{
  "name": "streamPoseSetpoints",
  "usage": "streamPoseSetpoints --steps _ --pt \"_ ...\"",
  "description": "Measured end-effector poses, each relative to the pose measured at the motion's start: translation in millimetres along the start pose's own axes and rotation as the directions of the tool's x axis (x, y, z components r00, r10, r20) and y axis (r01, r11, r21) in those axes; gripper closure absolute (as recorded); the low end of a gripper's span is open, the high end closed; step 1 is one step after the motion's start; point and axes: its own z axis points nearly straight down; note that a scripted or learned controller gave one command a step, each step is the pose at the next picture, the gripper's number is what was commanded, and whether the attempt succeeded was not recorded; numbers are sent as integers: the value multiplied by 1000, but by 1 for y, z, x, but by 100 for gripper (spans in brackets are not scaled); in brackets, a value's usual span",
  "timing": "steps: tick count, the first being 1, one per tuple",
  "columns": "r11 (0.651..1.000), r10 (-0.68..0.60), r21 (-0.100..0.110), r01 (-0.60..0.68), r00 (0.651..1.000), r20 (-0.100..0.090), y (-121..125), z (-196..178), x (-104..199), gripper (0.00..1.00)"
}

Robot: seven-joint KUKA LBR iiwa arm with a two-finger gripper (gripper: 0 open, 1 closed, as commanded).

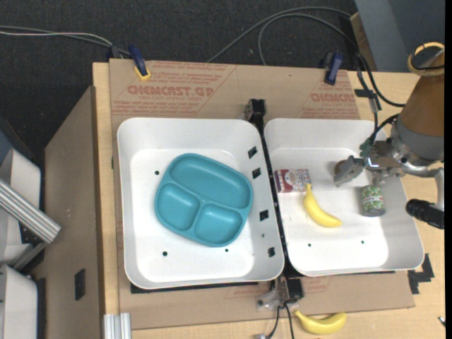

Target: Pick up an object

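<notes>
3 candidates sit in the right bin [395, 256]: a small jar [372, 200] just below my gripper [367, 171], a banana [321, 210] to its left, and a red-and-white packet [292, 180] beyond. I cannot tell how wide my fingers are, so I would centre over the jar, drop straight, and close evenly.

The bench [176, 83] is covered with brown cardboard that carries red printed letters. Two clamps hold this cardboard at the far edge: one blue and yellow clamp [138, 62] on the left, and one blue clamp [333, 66] on the right. Black cables [296, 16] run over the dark floor behind the bench. At the near edge, outside the bins, lies a second yellow banana [323, 322]. On the left stands a metal rail [25, 210].
</notes>
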Motion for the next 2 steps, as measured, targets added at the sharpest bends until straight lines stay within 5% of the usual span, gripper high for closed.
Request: streamPoseSetpoints --steps 2 --pt "1000 0 -1 0 1000 0 -2 95 5 0"
